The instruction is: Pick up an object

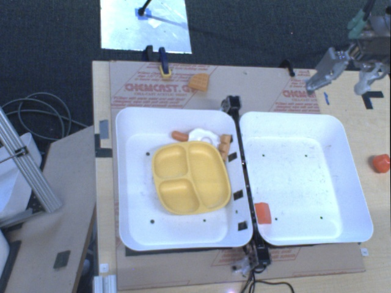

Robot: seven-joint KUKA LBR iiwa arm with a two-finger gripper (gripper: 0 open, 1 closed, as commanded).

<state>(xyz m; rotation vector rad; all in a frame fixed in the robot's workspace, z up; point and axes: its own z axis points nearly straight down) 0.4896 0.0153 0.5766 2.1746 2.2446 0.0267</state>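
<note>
My gripper (pixel 347 78) hangs at the top right, beyond the far edge of the right bin (pixel 342 133). It is open, its two grey fingers (pixel 325 70) spread wide with nothing between them. In the left bin (pixel 131 163) lies a yellow divided plate (pixel 190 177). Along the plate's far edge sit a small orange sausage shape (pixel 179 136), a white item (pixel 204 135) and a tan piece (pixel 225 144). A red-orange block (pixel 263 212) rests in the near left corner of the right bin.
A tan waffle-like piece (pixel 198 82) lies on the board behind the left bin, near a blue and yellow clamp (pixel 164 63). A small red object (pixel 380 163) sits on the bench to the right of the bins. A shiny metal sheet (pixel 145 17) lies on the dark floor beyond.
</note>
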